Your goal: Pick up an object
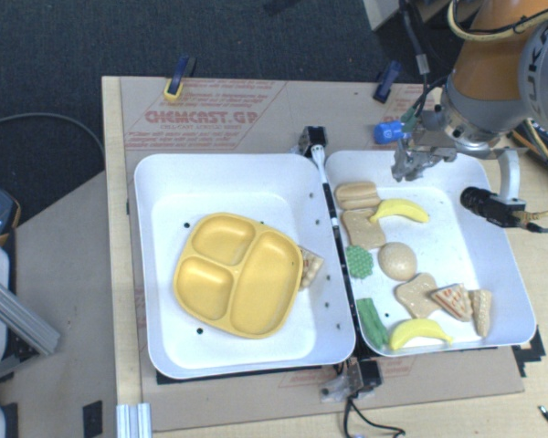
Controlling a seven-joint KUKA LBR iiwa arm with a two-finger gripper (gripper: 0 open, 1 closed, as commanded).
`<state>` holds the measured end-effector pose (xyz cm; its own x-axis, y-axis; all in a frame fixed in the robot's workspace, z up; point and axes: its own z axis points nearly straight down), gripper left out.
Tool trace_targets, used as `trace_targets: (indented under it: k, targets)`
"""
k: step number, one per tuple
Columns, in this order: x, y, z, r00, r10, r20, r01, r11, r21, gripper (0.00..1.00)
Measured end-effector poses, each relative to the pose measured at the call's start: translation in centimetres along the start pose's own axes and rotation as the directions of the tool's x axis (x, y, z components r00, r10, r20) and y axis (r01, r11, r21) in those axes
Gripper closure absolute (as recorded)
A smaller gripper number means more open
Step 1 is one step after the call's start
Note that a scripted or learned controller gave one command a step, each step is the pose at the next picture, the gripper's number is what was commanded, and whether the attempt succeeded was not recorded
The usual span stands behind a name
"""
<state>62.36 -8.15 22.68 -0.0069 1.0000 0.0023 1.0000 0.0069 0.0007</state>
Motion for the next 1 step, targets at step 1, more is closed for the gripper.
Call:
trace_targets:
  k: [1]
  targets:
    - [6.21, 0.19, -0.73, 1.0, 0.0, 0.0, 0.0, 1.0, -0.001, 1.0]
